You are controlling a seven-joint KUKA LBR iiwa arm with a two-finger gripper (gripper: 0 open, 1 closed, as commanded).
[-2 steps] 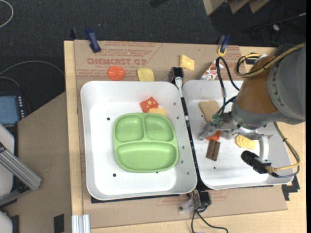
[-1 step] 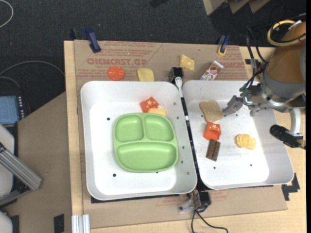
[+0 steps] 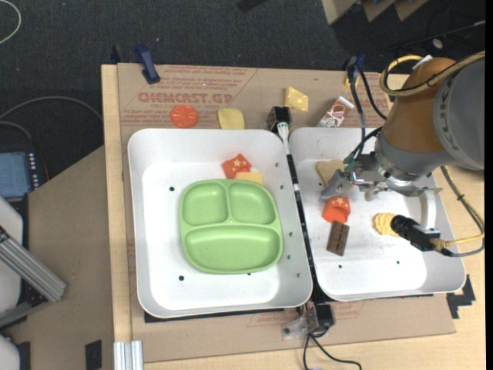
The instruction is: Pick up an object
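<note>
Gripper (image 3: 339,185) above orange block (image 3: 337,208), grip state unclear; arm hides bin's (image 3: 370,284) upper right.

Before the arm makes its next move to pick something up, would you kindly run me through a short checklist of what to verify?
1. Gripper is over the right bin: ok.
2. A target lies close: the orange piece sits just below the gripper: ok.
3. Anything held yet: cannot tell.
4. Neighbours: the brown bar lies right against the orange piece's lower end and may be nudged: not ok.
5. The yellow piece lies apart, to the camera's right: ok.
6. Left bin with the green divided tray is away from the arm: ok.
</note>
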